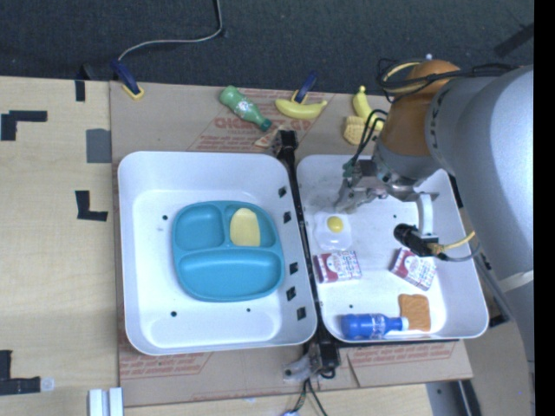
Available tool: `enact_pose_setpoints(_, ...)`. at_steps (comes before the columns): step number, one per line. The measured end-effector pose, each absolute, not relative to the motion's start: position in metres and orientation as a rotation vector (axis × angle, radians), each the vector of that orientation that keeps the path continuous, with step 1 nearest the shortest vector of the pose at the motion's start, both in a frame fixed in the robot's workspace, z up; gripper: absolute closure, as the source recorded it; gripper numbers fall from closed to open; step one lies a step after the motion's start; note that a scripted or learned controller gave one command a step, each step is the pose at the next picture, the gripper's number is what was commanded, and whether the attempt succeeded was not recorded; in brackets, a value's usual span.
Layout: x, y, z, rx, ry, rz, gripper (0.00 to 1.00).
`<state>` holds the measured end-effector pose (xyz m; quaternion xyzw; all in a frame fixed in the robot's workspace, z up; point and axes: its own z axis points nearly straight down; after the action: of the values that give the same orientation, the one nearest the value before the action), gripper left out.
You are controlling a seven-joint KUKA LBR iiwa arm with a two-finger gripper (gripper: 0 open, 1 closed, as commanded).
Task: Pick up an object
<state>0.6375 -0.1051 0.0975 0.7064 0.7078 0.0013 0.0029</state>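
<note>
Camera view shows the reach step: the gripper [349, 196] hangs in the right bin [460, 315], whether clenched I cannot tell; the fried-egg toy [335, 225] lies just below, needing a short descent

A grey arm with an orange band [416, 102] is seen over the right white bin [460, 315], its gripper [351, 199] lowered just above a small round yellow-centred object [335, 225]; a blue divided plate [227, 251] is held in the left white bin [143, 258].
</note>
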Motion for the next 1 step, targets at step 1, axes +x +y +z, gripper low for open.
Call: enact_pose_setpoints(1,0.6373,-0.1052,0.0972,2.215,2.22,0.004,0.0)
